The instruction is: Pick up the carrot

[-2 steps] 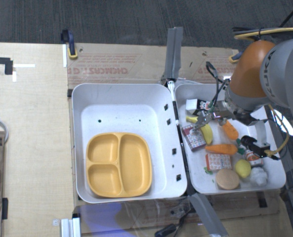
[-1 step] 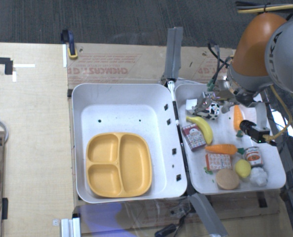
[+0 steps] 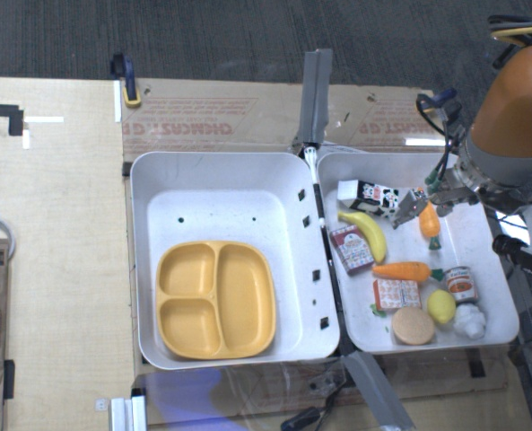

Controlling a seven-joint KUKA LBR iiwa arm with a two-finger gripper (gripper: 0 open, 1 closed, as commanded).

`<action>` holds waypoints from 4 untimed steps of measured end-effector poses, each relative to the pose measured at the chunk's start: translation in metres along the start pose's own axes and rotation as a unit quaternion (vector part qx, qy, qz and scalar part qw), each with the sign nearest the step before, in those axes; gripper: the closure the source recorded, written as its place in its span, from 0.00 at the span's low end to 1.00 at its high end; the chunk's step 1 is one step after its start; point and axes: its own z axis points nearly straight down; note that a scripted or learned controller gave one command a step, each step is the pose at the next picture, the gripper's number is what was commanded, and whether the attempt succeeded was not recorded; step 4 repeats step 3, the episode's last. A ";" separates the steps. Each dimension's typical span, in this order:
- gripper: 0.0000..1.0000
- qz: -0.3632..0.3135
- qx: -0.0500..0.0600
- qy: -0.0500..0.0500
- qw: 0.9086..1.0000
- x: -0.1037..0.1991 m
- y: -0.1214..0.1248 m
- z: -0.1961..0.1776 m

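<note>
A long orange carrot (image 3: 402, 271) with a green end lies flat in the middle of the right bin (image 3: 499, 241), pointing left to right. A shorter orange piece with a green tip (image 3: 429, 224) stands just above it, nearer the bin's back. My gripper (image 3: 427, 203) hangs right over that shorter piece, at its upper end. The grey wrist and orange band come in from the right. Whether the short piece is gripped or just lies beneath the gripper is unclear. The long carrot is apart from the gripper, lower in the view.
Around the carrot lie a banana (image 3: 366, 229), a red packet (image 3: 351, 248), a black-and-white carton (image 3: 373, 194), a small printed box (image 3: 396, 293), a can (image 3: 460, 284), a lemon (image 3: 440, 306) and a round bun (image 3: 414, 326). The left bin (image 3: 158, 187) holds a yellow divided plate (image 3: 216, 296).
</note>
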 end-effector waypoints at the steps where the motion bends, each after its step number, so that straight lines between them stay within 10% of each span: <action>1: 0.00 0.016 0.000 0.000 1.000 -0.065 0.026 0.094; 2: 1.00 0.015 -0.001 -0.001 1.000 -0.066 0.026 0.084; 3: 1.00 0.047 -0.001 -0.001 0.999 -0.082 0.059 -0.047; 4: 1.00 0.047 -0.001 -0.001 0.999 -0.082 0.059 -0.047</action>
